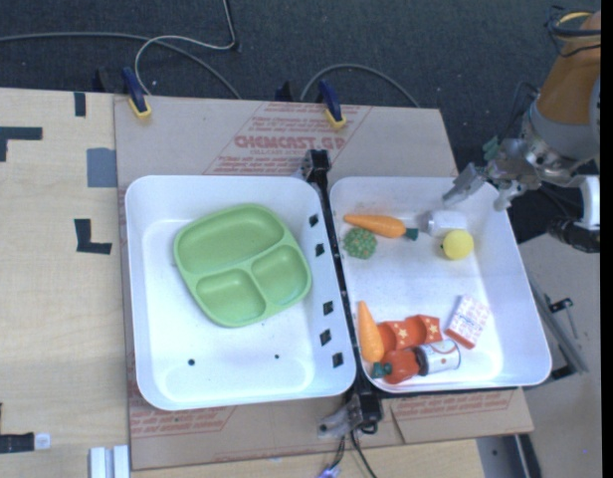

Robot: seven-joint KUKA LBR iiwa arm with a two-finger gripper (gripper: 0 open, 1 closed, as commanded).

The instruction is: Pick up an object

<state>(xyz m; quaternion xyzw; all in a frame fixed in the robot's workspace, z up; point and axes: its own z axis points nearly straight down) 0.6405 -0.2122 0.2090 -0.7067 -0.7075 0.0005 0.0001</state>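
My gripper (486,189) hangs over the back right rim of the right bin (515,267), its fingers spread open with nothing between them. Just below and left of it lie a small white object (447,221) and a yellow ball (457,245). An orange carrot (376,226) and a green broccoli piece (359,244) lie further left. At the front of this bin are a second carrot (368,333), a red packet (413,331), a small bottle (429,360) and a pink-and-white box (470,321).
The left bin (152,297) holds a green divided plate (244,264). A black divider with clips (329,267) runs between the bins. Cables (187,43) lie on the dark floor behind the cardboard sheet.
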